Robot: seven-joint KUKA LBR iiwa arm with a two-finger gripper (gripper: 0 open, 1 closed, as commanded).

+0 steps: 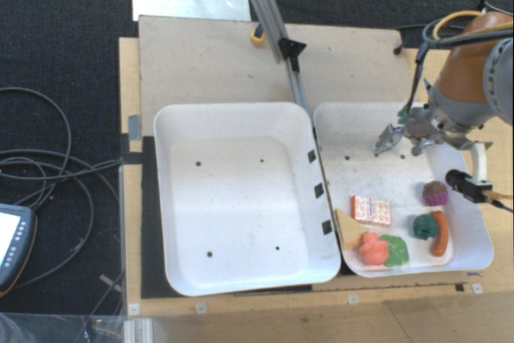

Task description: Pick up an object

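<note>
The single overhead camera view looks down at a slant on a pale table [209, 60] carrying two shallow white plastic bins side by side. The left white bin [241, 197] has only its bare floor in sight. The right white bin [353, 132] holds a cluster of small toy foods along its near edge.

The grey arm with an orange band [470, 76] reaches in from the right, and its tool [387, 142] hangs over the far, bare part of the right bin. Nothing is visible between its fingers; whether they are spread or closed cannot be told at this size.

The objects all lie toward the viewer from the tool. Nearest is a flat, red-and-white striped rectangular piece [371, 210], just toward the near edge and slightly right. Below it sit a reddish-orange lumpy toy [371, 248] touching a green leafy toy [395, 251]. Further right are a small purple round toy [435, 192], a dark green clump [424, 226] and an orange carrot-like stick [439, 233], whose long axis runs roughly near-to-far.
</note>
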